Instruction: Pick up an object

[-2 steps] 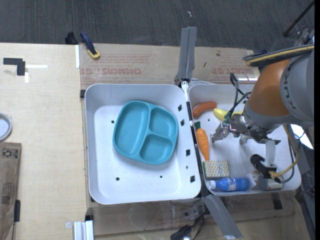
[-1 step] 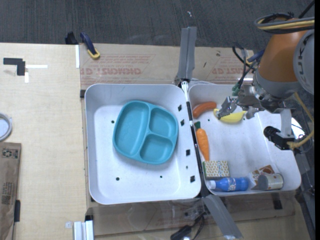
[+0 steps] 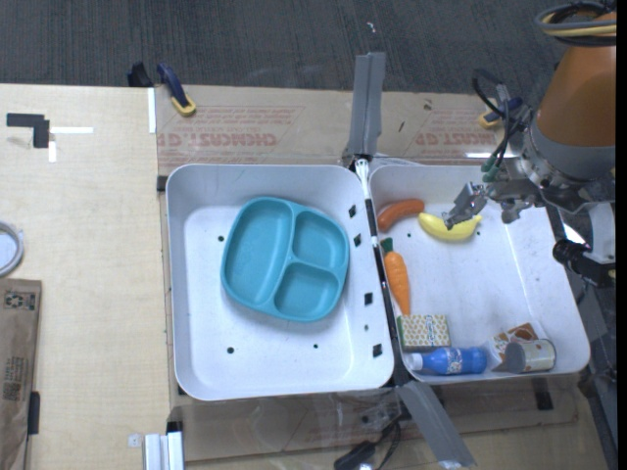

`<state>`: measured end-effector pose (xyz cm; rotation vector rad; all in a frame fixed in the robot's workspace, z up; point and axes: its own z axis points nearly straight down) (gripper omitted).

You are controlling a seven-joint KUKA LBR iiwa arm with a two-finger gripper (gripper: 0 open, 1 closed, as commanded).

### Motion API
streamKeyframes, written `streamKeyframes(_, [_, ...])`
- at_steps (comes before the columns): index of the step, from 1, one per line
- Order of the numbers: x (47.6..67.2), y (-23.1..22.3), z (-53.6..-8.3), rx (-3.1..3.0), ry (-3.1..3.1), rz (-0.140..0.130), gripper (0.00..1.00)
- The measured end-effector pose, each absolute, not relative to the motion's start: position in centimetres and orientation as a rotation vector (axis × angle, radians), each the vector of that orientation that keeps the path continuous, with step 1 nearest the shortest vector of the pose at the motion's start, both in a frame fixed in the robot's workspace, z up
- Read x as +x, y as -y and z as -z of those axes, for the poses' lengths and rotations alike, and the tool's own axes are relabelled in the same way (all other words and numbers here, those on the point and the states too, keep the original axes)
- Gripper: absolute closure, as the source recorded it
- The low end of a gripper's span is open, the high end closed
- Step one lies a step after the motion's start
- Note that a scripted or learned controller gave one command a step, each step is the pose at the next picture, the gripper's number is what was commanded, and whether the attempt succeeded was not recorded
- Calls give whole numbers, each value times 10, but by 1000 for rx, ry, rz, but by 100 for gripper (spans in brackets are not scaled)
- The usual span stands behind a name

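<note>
The arm (image 3: 578,96) is reaching in from the upper right of the frame, its orange band showing above the wrist. The gripper (image 3: 464,207) is hanging over the upper part of the right bin (image 3: 563,297), right at the banana (image 3: 450,226). Its fingers are pointing down onto the banana's upper edge, but whether they are spread or closed around it cannot be told at this size.

The banana is lying near the bin's top wall, just right of a sausage (image 3: 400,211). Below the sausage, a carrot (image 3: 396,276) is lying along the bin's left wall. Along the bottom edge, a small box (image 3: 423,331) is sitting above a blue bottle (image 3: 451,361), and a can (image 3: 526,351) is lying on its side toward the lower right corner.

In the left bin (image 3: 196,360), a blue divided plate (image 3: 286,258) is resting near the middle, well apart from the gripper.
</note>
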<state>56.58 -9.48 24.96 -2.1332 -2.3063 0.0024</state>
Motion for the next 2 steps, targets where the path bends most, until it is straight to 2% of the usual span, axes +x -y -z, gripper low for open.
streamKeyframes(1, [590,67,-256,-2026,2401,-3,0])
streamKeyframes(2, [620,108,-156,-1763,2600,-2,0])
